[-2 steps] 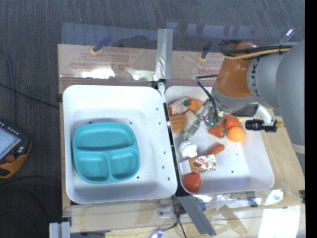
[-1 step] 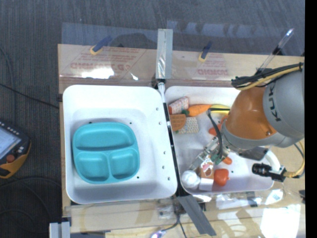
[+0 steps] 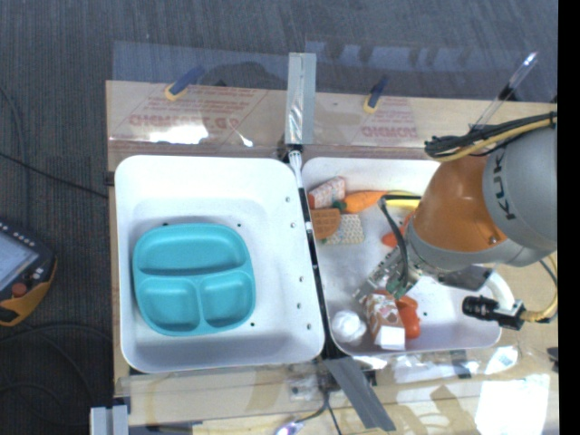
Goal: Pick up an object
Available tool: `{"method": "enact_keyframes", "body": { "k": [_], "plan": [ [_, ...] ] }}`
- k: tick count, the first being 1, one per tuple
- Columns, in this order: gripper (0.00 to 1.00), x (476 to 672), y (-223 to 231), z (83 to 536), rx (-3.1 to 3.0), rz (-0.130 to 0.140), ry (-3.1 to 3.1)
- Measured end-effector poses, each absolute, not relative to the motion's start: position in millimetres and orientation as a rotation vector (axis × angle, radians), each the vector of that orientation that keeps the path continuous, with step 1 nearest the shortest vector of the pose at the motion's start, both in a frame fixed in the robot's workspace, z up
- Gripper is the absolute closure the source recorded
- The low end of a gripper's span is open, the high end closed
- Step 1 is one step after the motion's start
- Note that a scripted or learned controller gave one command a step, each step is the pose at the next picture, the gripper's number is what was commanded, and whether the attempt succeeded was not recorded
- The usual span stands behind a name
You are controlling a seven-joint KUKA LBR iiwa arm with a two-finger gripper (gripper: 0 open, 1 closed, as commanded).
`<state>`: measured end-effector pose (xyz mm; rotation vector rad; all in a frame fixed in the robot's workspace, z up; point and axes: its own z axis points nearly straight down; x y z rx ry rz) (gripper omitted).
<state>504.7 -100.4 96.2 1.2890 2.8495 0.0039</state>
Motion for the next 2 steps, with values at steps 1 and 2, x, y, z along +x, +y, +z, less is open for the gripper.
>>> {"method": "enact_keyframes", "body": {
  "k": [1, 2],
  "plan": [
    [0.0, 504.4, -100.4, 96.0, 1.29, 0.003, 2.85],
    [1.0, 505.1, -99.7, 101.4, 1.289, 0.002, 2.855]
  ]
}}
